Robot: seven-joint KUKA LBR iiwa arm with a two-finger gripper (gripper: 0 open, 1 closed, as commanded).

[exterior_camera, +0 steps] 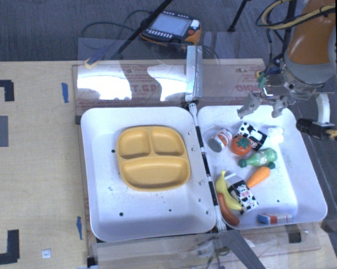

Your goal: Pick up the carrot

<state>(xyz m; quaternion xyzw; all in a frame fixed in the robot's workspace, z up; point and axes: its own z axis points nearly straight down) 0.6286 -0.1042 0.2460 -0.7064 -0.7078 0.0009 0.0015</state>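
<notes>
An orange carrot (258,176) lies tilted in the right bin (302,176), just below a green bottle-shaped toy (260,158). My gripper (264,106) hangs over the back edge of the right bin, above and behind the carrot, well apart from it. Its two fingers are spread apart with nothing between them.
A yellow divided plate (153,157) sits in the left bin (98,178). The right bin also holds a tomato (241,146), a can (220,139), a banana (226,192), black-and-white checkered items (251,134), a red pepper (227,213) and a small tube (273,217).
</notes>
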